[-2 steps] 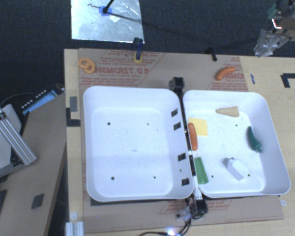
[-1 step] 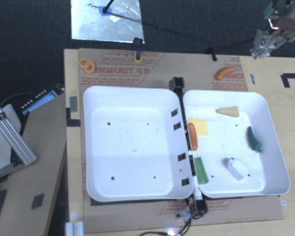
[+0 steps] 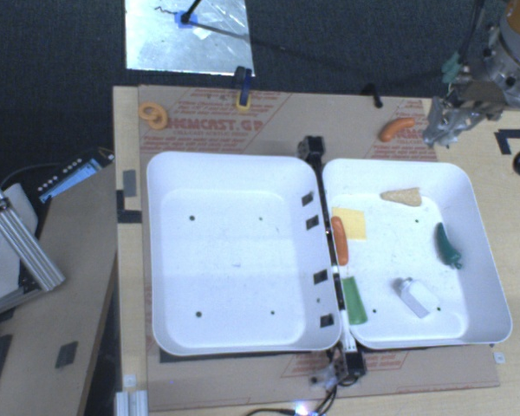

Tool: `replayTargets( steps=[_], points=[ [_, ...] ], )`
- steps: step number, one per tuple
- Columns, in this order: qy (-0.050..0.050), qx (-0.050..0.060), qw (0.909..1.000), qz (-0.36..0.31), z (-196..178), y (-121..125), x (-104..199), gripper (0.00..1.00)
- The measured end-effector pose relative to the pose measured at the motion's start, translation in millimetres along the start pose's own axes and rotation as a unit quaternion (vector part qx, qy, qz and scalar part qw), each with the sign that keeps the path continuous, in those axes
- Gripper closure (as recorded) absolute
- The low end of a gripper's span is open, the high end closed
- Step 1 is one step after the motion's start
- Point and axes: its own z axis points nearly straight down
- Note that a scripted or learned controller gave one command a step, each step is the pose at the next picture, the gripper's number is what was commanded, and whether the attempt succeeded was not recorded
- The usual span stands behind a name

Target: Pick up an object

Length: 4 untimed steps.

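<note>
The grey arm's gripper (image 3: 439,133) hangs above the counter (image 3: 269,115) past the far right corner of the right-hand white bin (image 3: 485,258), just beside an orange sausage-shaped toy (image 3: 397,129) that lies outside the bin on the board. Nothing is between its fingers; whether they are spread or clenched I cannot tell from here.

Everything it could pick lies in that right bin: a tan wedge like a slice of bread (image 3: 401,197) near the far wall, a flat yellow square (image 3: 349,224) and a slim orange stick (image 3: 339,239) tight against the left wall, a green bar (image 3: 354,299) below them (also hugging that wall), a dark green curved piece (image 3: 448,244) towards the right, and a small white block (image 3: 414,297) near the front.

The risk, I'd judge, is in the choice. The pieces along the divider leave little room for a finger on the wall side, so a descent there could strike the rim or push the piece aside. The yellow square looks too flat to pinch. The white block, standing free, seems safest.
</note>
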Motion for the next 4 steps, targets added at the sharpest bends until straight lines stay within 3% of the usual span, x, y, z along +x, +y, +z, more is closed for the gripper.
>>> replayTargets(
  steps=[1, 2, 3, 4],
  points=[
    [0.0, -0.001, 1.0, 0.001, 2.3, -58.7, 33.5, 1.0],
    [-0.001, -0.001, 1.0, 0.001, -1.0, -82.2, 74.4, 1.0],
    [-0.001, 0.0, 1.0, 0.0, 26.5, -81.3, 136.6, 1.0],
    [-0.001, -0.001, 1.0, 0.002, 7.9, -80.8, 158.8, 1.0]
  ],
)
